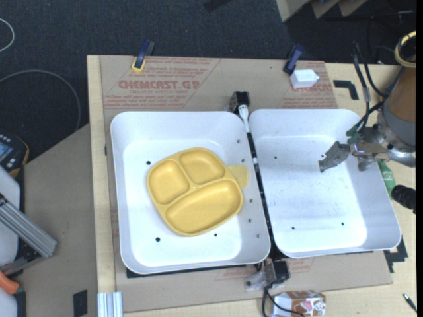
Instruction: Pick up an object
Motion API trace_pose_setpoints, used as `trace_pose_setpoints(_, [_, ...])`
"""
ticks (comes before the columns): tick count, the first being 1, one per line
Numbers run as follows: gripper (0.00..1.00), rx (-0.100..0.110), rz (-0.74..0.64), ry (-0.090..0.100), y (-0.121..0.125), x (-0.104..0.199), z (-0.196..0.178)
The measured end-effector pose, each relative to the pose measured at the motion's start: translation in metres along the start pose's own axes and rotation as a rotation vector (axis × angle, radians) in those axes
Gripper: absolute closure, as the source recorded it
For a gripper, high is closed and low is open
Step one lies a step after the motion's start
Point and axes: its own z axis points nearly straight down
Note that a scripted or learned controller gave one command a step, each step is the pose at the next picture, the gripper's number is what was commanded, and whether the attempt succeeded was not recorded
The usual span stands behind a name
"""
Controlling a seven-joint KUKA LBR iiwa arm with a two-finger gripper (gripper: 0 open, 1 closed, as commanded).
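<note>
The gripper [345, 156] hangs over the right bin [317, 243], its fingers apart and holding nothing. The yellow tray [193, 190] lies in the left bin [132, 243], well apart. The pick looks unstarted; next the arm must cross left and descend onto the tray's rim.

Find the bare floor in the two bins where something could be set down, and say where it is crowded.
Left bin: crowded; the yellow tray fills the middle, leaving narrow strips along the walls, widest at the far wall. Right bin: bare floor across the centre and near side; the gripper hangs over its far right part.
</note>
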Motion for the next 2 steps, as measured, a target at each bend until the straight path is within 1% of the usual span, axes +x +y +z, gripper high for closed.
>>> trace_pose_setpoints(1, [0.0,-0.014,-0.01,0.002,-0.0437,0.0819,-0.1226])
trace_pose_setpoints(2, [1.0,-0.004,-0.002,-0.001,-0.0426,0.0774,-0.126])
